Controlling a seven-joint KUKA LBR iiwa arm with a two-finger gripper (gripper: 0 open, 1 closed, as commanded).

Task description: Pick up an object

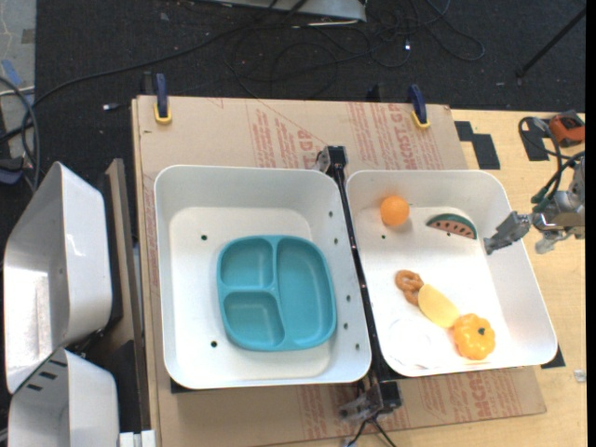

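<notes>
Hand (510,232) hovers over right bin's (521,277) right rim, apparently holding nothing; its opening unclear. Orange ball (395,210), watermelon slice (452,223), pretzel (409,282), pumpkin (473,336) lie loose there, reachable.

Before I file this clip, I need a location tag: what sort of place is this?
Most likely a robotics lab bench. Two white bins sit on a clamped board, one holding a teal divided plate, the other toy food such as an orange ball. Loose cables lie on the dark floor.

Tray (277,292) in left bin (177,250); pretzel (408,283), perhaps, in right bin (521,277).
</notes>
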